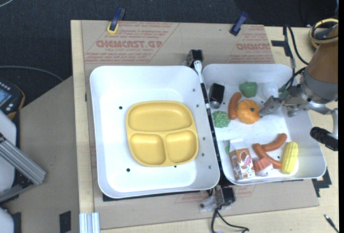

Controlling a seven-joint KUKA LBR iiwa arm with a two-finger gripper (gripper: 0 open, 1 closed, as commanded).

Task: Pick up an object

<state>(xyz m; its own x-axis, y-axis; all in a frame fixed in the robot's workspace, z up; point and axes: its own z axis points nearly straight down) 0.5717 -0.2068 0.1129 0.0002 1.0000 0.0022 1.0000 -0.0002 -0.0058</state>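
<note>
While we read this bench from above, we note each item by clock face, taking the right bin's middle as the dial.

Gripper: the gripper [267, 107] reaches in from 3 o'clock, its tips low over the right bin [271, 70]; whether they are spread or closed we cannot tell from this slant.

Nearest object: a toy orange pumpkin [248, 111] sits just at 9 o'clock of the tips, seemingly touching or just short of them, and not visibly between them.

Neighbours: an orange carrot [234, 105] lies against the pumpkin's 9 o'clock side, a green pepper [248, 88] at its 12, a green broccoli piece [221, 118] further toward 9 o'clock.

Lower group: a sausage [271, 144], a corn cob [290, 157] and a small printed box [242, 162] cluster toward 6 o'clock.

Left bin: the left bin [107, 119] bears a yellow divided plate [161, 132] (not a likely target).

Doing it well: we judge the pumpkin the step's object; centre over it, straddle its widest part, descend fully before closing, and keep clear of the carrot so it isn't pinched too.
</note>
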